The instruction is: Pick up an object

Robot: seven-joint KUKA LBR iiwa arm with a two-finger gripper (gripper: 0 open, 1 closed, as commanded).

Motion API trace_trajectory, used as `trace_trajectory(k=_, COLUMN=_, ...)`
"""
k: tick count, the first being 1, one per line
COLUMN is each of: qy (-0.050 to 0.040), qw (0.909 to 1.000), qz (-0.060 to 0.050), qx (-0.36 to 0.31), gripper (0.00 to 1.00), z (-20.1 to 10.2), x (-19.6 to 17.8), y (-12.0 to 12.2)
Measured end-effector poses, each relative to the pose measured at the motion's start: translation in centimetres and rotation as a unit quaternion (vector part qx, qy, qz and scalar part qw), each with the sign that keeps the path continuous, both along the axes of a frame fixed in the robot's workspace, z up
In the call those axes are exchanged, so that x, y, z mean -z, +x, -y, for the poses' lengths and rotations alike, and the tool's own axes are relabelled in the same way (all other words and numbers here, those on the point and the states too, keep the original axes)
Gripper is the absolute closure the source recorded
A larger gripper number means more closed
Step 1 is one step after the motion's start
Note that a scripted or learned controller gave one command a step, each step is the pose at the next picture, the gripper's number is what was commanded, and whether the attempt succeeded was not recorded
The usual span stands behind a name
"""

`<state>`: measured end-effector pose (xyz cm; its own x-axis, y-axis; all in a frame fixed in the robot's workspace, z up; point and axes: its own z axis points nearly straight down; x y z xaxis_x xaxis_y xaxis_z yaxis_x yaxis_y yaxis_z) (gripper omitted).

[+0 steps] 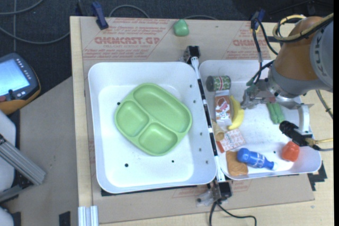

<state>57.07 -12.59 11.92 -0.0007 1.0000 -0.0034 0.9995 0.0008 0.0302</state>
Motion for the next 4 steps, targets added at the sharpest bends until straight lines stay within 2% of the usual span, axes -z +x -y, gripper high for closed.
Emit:
trace_trajectory(k=1, qy=0.0003, qw=1.0000, qz=-0.001, qx=0.000, gripper=0.00, z=0.0, x=0.1, y=0.0)
trace_trajectory(k=2, qy=-0.0031, qw=0.9999, qz=-0.012, qx=0.002, gripper=0.00, z=-0.7, x=3.4, y=-0.4)
trace_trajectory(k=3, qy=-0.0005, qw=0.9999, qz=-0.013, qx=0.002, gripper=1.00, z=-0.9, x=2.3, y=-0.5)
trace_trajectory(k=4, qy=0.0024, qw=0.9999, qz=-0.010, qx=-0.004, gripper=1.00, z=-8.3, x=-7.1, y=1.6)
